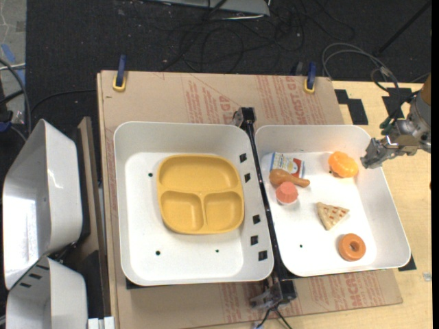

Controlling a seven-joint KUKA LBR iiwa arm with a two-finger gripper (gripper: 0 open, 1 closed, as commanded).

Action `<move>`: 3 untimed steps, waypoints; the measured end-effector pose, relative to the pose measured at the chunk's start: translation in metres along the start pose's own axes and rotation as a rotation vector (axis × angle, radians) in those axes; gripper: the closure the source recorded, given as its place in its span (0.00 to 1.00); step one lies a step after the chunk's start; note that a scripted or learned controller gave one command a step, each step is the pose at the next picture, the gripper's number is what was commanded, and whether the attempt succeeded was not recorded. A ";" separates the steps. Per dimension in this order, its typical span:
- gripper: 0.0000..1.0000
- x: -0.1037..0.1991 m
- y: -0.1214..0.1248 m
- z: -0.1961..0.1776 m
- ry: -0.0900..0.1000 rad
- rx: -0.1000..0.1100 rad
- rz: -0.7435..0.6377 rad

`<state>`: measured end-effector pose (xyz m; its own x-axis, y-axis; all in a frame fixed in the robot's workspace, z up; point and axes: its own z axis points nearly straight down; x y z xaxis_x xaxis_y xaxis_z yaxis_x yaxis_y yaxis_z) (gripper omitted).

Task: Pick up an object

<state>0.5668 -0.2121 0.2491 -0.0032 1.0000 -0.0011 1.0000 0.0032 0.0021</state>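
now end effector [376,153] beside orange toy [342,164].

Reaching in from the right edge, wrist angling down and leftward, gripper [376,155] hanging low at the end of the grey arm [417,125], fingertips pointing left, their spread too small to tell.

Dark carpet [62,33] strewn with black cables [206,43].
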 end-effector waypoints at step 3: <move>1.00 0.167 0.004 0.022 0.003 0.003 -0.006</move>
<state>0.5705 -0.0447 0.2274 -0.0088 1.0000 0.0018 1.0000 0.0088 -0.0006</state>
